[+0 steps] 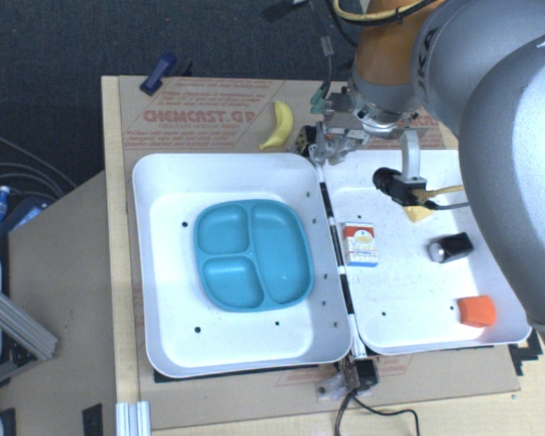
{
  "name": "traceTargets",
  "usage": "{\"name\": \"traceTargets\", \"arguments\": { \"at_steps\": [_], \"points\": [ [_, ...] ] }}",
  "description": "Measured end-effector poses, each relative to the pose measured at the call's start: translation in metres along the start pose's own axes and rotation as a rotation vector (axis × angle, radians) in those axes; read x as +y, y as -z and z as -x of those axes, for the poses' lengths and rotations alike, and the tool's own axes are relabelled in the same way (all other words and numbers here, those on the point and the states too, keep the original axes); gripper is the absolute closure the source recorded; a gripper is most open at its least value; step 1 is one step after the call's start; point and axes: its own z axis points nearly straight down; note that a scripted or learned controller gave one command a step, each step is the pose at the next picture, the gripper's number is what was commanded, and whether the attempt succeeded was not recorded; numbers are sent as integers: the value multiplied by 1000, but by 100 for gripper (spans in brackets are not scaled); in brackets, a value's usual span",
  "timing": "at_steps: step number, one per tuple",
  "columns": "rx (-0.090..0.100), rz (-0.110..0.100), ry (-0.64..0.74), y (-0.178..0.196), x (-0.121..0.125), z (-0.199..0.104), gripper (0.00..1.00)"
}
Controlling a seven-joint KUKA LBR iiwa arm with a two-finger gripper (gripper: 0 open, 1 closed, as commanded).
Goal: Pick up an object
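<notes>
While bins sit below, gripper [325,146] hovers.

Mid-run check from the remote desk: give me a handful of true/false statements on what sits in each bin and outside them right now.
1. The blue divided plate lies in the left bin. True.
2. The orange block sits in the left bin. False: it is in the right bin, near its front right corner.
3. The banana lies inside the right bin. False: it rests on the board behind the bins, outside both.
4. The small red and white box lies in the right bin close to the divide between the bins. True.
5. The blue plate has three compartments. True.
</notes>
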Motion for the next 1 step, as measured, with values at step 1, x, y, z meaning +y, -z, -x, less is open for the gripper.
{"name": "traceTargets", "arguments": {
  "at_steps": [1],
  "points": [
    [-1, 2, 0, 43, 0, -7, 100]
  ]
}}
